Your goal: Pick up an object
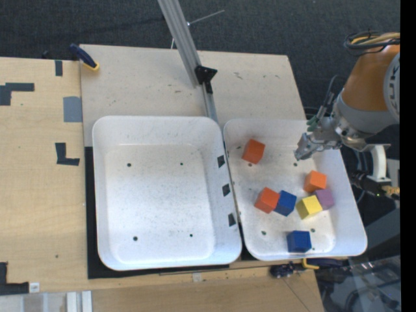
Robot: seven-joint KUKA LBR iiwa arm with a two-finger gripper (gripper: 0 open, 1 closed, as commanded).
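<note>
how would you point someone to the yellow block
Look in the right-hand white bin, toward its near right part, where several blocks cluster. The yellow block sits between a blue block and a purple block, the only yellow one there.

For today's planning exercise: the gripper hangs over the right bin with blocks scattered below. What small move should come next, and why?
Probably shift the gripper slightly toward the bin's near right and lower it over the orange block. That block lies closest, just below the gripper in the camera view, with a gap separating it from the purple block.
</note>
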